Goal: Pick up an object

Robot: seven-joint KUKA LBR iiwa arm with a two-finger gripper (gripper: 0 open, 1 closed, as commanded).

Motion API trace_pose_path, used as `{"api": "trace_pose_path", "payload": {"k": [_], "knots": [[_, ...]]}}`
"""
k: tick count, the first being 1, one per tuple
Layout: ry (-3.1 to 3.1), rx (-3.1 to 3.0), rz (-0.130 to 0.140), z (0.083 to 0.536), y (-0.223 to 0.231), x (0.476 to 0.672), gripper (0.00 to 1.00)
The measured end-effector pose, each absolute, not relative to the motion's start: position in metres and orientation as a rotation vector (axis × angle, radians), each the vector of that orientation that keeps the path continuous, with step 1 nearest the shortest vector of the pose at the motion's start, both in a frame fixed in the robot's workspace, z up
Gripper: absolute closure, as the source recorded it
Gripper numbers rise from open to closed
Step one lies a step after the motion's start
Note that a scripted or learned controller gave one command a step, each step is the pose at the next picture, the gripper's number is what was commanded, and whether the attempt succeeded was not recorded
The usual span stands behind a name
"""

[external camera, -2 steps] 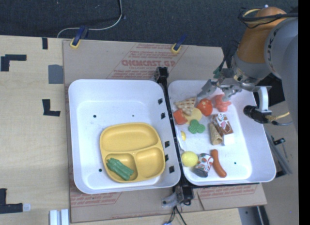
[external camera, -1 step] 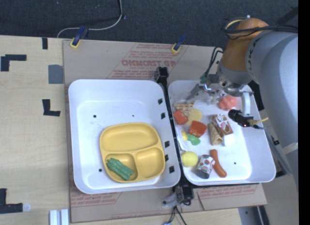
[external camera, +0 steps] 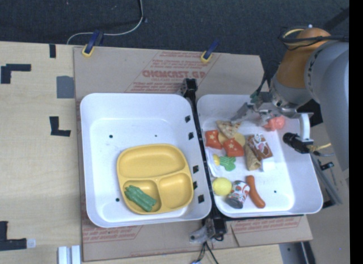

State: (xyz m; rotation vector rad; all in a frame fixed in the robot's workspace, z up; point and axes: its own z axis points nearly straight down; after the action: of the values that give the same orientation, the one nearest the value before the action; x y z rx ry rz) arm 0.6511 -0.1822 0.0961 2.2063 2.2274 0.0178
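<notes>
The right bin (external camera: 295,197) holds a pile of toy food. In it lie a pizza slice (external camera: 228,128), red pieces (external camera: 213,138), a brown wrapped snack (external camera: 258,149), a green and yellow piece (external camera: 226,162), a yellow lemon (external camera: 222,186), a small can (external camera: 238,193) and a red sausage (external camera: 255,191). A salmon-pink piece (external camera: 276,122) rests near the bin's far right side. My gripper (external camera: 258,108) hangs over the far end of this bin, just behind the pizza slice and left of the pink piece. Nothing is visibly held in it.
The left bin (external camera: 102,115) holds a yellow divided plate (external camera: 170,163) with a green pickle (external camera: 140,197) in its front left compartment. The grey arm with its orange band (external camera: 298,64) fills the upper right. Blue clips and a cable sit behind the bins.
</notes>
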Motion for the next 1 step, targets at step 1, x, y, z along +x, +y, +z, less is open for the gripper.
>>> {"api": "trace_pose_path", "payload": {"k": [1], "knots": [[2.226,2.220,0.001,0.1168,-0.2221,0.6259,0.00]]}}
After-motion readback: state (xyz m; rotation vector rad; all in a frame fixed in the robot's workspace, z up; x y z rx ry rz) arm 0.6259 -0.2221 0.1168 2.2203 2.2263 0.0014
